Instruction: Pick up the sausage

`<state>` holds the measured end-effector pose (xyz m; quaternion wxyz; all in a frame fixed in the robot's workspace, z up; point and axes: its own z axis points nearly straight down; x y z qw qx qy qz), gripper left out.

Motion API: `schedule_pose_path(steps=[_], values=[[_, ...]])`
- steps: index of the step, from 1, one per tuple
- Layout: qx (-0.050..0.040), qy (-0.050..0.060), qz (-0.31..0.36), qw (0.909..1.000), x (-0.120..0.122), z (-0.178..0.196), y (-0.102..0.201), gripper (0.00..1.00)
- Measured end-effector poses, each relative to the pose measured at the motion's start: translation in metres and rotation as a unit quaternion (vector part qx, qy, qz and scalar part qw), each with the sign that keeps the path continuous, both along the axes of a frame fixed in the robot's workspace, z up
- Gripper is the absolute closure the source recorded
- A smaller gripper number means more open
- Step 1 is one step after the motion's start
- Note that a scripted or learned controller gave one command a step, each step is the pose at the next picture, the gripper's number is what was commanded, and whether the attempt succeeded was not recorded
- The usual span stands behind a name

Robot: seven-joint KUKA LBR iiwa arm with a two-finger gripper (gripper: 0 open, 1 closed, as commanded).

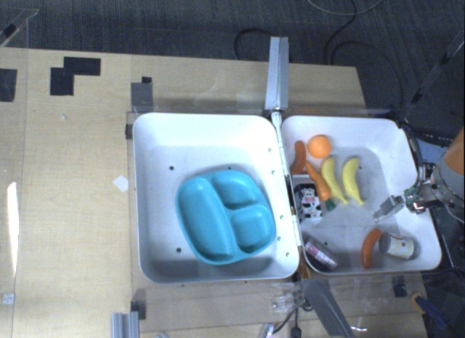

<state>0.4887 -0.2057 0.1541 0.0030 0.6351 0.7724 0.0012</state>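
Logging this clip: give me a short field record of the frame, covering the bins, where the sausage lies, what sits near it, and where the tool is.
left bin: holds a blue divided plate
right bin: holds the food items
sausage: near the front of the right bin, beside a small grey cup lying on its side
other items: orange, two bananas, carrot
tool: over the right bin, above the sausage in the picture, apart from it
task status: sausage not yet picked up

Arm (452,161) enters from the right edge, orange band partly in frame, wrist angled down and leftward, with the gripper (392,206) low; its tip appears slender, though detail is poor.
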Motion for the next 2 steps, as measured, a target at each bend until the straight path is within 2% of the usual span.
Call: schedule_pose_path(steps=[1,2], values=[[-0.0015,-0.004,0.016,0.9999,0.002,-0.065,0.053,0.00],[-0.0017,-0.004,0.027,0.9996,0.002,-0.065,-0.001,0.00]])
